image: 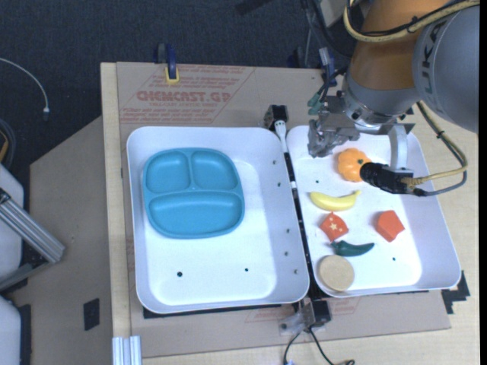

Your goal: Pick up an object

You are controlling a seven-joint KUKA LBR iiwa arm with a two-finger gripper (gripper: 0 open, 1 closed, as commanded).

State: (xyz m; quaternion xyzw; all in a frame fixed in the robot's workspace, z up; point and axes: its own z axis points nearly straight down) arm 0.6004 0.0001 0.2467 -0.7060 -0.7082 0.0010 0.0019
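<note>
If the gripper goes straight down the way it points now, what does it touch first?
Probably the bare floor of the right bin at its far-left corner. The gripper hangs there, with the orange just to its right; depth is hard to judge, so it might graze it.

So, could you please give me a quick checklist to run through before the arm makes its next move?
1. Objects in the right bin: ok; orange, banana, pepper, two red pieces and a round disc lie there.
2. Gripper over that bin: ok, near its far left corner.
3. Something held: cannot tell.
4. Nearest target: ok, the orange sits just right of the gripper.
5. Objects spaced apart: not ok; the pepper touches a red piece and the disc.
6. Blue tray clear of the work: ok, in the left bin.
</note>
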